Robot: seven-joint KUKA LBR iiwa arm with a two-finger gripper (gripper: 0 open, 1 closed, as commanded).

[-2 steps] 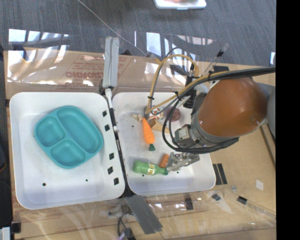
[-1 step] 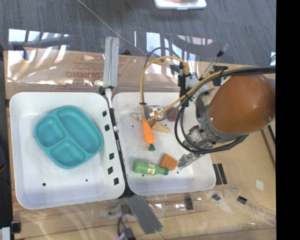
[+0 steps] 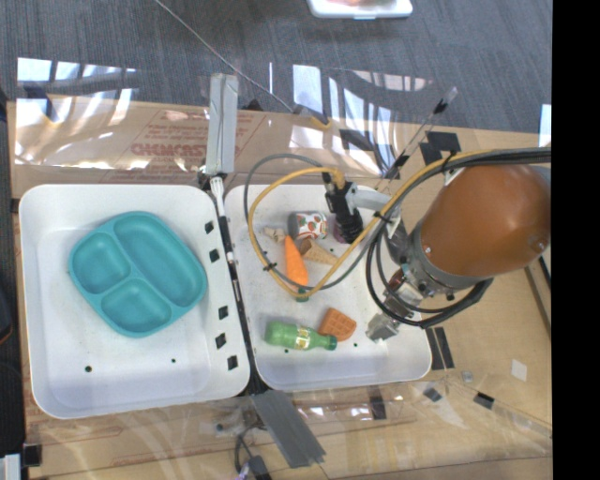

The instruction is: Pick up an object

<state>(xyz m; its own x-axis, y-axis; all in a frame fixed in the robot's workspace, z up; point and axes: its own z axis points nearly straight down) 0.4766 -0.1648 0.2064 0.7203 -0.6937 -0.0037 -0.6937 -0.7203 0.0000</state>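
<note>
Green bottle (image 3: 298, 337) near right bin (image 3: 398, 367) lower rim, carrot (image 3: 295, 262) mid-bin

Arm (image 3: 487, 225) hides rt bin's (image 3: 309, 370) right side — white obj (image 3: 361, 7) cropped at top.

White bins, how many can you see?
2. The left bin holds a teal plate; the right bin holds a carrot and a green bottle. The arm covers part of it.

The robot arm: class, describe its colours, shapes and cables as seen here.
The arm shows a big rounded orange section above a grey metal wrist. Black and yellow cables loop around it. The gripper is small, grey and metallic.
</note>
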